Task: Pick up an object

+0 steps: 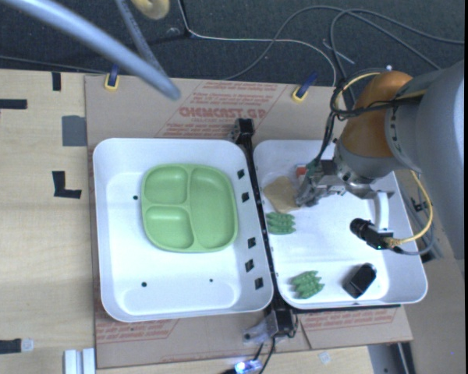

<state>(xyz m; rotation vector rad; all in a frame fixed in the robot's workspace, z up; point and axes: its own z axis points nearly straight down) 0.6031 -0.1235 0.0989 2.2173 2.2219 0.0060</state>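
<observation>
A green 3-compartment plate (190, 207) lies in the left white bin (109, 232), on brown cardboard (218, 107).

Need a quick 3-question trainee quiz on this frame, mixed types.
1. True or false: the green divided plate lies in the left bin.
2. How many green leafy pieces lie in the right bin? A) one B) two C) four
3. Fill in: the claw hangs over a ____ flat object by the divider.

Key: 1 true. 2 B: one mid-bin, one near the front. 3 tan.
</observation>
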